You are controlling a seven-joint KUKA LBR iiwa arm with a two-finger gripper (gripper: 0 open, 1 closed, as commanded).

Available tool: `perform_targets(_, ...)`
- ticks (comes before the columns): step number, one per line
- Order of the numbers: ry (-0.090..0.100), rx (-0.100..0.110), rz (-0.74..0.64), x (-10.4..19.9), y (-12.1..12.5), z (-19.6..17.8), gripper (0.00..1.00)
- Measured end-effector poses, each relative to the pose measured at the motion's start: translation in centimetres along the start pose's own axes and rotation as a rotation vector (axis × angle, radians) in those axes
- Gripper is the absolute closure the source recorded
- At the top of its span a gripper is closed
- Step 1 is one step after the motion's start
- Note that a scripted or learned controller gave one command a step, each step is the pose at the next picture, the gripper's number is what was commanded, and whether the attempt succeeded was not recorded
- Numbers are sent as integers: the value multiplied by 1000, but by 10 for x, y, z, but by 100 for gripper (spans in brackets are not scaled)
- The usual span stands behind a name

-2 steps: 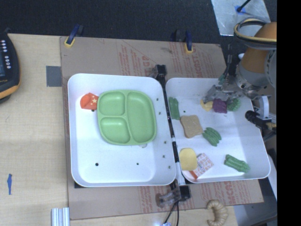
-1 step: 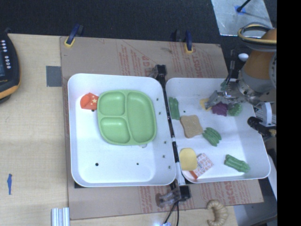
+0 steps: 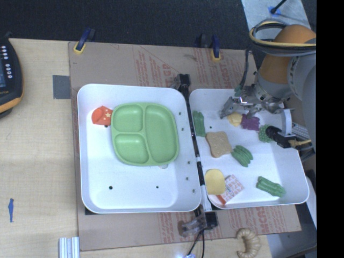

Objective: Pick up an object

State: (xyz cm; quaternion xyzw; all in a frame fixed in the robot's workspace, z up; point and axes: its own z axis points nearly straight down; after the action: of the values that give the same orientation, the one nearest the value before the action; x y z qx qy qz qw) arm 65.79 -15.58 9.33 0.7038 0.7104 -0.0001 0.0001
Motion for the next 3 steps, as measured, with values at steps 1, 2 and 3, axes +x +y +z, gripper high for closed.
perform_targets(1, -1, 0, 7, -32, -2, 1, 0)
perform_targets(2, 0, 3, 7, -45, -12, 1, 0)
perform_targets(3, 0, 2, 1, -8, -1, 1, 0)
